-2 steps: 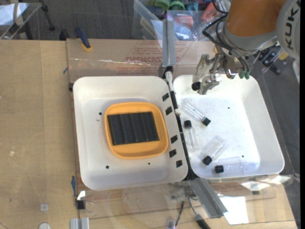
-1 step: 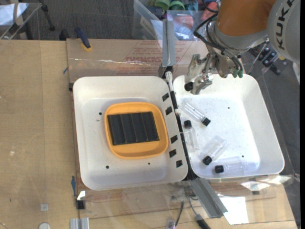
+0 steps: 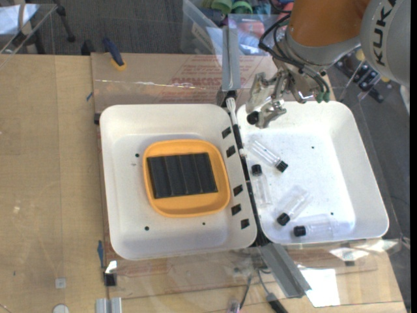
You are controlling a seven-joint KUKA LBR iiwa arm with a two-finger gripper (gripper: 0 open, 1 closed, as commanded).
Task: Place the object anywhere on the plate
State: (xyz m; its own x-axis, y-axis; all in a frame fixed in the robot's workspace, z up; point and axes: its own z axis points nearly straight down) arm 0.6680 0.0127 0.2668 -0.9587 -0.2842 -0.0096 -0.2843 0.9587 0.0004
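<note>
An orange plate (image 3: 187, 207) with a dark ridged insert sits in the middle of the left bin (image 3: 124, 175). Several clear vials with black caps lie in the right bin (image 3: 345, 168): one (image 3: 268, 155) near the divider, one (image 3: 260, 186) beside it, one (image 3: 293, 206) lower down, and one (image 3: 318, 227) by the front wall. My gripper (image 3: 268, 106) hangs over the far left corner of the right bin. Right at it is another clear vial (image 3: 262, 115) with a black cap. Whether that vial is gripped or just lying below is unclear.
The raised divider (image 3: 238, 168) between the bins carries a row of black tabs. A clear tub (image 3: 215, 5) of colourful items stands behind the bins. The arm's orange band (image 3: 326, 8) looms over the right bin's far edge.
</note>
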